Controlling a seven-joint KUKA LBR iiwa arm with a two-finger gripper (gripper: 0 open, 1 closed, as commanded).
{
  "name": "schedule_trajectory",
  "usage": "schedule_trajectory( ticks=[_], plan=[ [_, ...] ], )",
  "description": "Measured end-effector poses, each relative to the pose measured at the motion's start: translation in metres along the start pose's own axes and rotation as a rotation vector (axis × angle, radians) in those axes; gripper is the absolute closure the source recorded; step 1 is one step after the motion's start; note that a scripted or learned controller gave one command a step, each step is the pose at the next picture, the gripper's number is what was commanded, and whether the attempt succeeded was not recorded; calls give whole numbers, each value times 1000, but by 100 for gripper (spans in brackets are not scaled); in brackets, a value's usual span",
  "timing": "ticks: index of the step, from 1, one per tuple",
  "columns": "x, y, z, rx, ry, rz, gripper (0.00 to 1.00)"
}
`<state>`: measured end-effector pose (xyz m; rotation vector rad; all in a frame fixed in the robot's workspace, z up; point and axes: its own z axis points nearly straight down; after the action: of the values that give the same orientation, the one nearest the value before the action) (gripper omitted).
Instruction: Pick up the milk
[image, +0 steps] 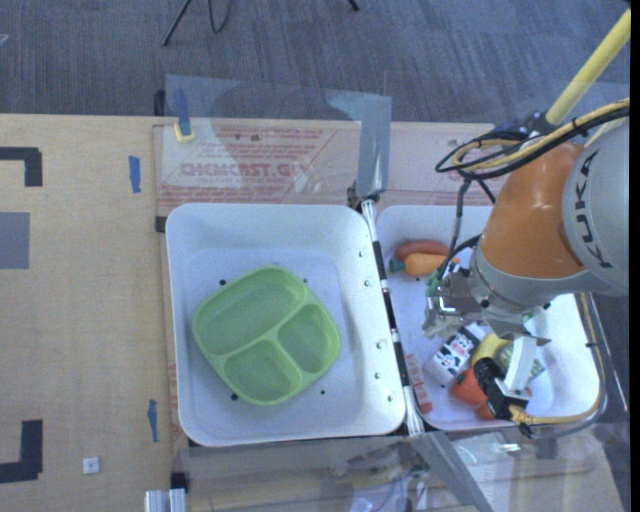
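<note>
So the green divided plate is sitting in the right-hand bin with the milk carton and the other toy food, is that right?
Not quite. In the camera view the green divided plate lies alone in the left bin. The milk carton and the other toy food are in the right bin, under the arm.

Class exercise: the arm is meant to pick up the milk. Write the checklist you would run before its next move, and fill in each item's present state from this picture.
1. Milk carton located in the right bin: ok, it lies near the bin's front left.
2. Gripper over the right bin, close above the carton: ok.
3. Carton between the fingers: cannot tell, the wrist hides the contact.
4. Carton free of neighbours: not ok, a yellow item and a red item crowd it.
5. Green divided tray out of the path: ok, it sits in the left bin.
</note>
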<state>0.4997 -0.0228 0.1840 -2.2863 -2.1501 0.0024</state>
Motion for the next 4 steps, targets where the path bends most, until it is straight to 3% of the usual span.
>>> schedule_trajectory(
  ticks=[1,2,3,4],
  plan=[
    [-1,1,-9,-1,0,3,100],
    [-83,-16,61,2,0,543,100],
    [-30,-19,-130,-1,-1,625,100],
    [-13,-20,-73,1,-1,591,100]
  ],
)
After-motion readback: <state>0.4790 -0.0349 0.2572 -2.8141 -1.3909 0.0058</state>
